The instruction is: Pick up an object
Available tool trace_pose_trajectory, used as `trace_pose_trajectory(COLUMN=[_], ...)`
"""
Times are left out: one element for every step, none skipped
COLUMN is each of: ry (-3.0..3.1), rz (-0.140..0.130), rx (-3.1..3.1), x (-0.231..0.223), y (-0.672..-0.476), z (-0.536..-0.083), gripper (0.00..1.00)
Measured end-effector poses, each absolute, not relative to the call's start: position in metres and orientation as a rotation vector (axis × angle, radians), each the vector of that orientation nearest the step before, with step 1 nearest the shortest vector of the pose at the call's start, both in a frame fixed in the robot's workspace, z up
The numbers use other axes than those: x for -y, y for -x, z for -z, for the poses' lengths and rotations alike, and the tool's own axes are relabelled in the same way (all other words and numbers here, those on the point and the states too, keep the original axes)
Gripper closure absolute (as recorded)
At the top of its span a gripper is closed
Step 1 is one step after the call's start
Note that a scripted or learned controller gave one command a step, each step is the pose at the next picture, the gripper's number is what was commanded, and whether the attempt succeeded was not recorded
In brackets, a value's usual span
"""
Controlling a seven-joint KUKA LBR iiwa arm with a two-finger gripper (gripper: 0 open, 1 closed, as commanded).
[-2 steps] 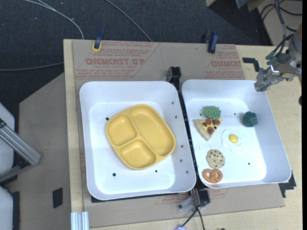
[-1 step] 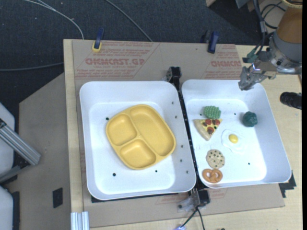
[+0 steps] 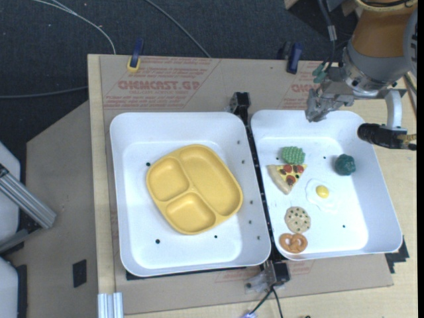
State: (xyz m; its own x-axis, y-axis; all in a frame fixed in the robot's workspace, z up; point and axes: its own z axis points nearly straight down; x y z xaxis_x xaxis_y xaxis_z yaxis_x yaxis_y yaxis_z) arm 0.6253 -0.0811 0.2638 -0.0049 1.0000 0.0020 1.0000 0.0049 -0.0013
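Hovering at the right bin's (image 3: 371,240) far edge, the gripper (image 3: 319,110) holds nothing, its opening impossible to judge; the green broccoli (image 3: 292,155) lies nearest, so descending squarely over it looks wisest.

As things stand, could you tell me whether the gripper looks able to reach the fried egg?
Probably yes. The gripper hangs over the right bin's far edge, and the fried egg lies flat with bare floor around it, nothing stacked on it.
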Motion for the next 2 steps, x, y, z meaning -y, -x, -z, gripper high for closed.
trace_pose_trajectory(ry=[2.212,2.212], rz=[-0.002,-0.002], rx=[2.224,2.224], x=[0.028,-0.023], y=[-0.628,-0.621], z=[-0.242,-0.229], gripper=[1.0,1.0])
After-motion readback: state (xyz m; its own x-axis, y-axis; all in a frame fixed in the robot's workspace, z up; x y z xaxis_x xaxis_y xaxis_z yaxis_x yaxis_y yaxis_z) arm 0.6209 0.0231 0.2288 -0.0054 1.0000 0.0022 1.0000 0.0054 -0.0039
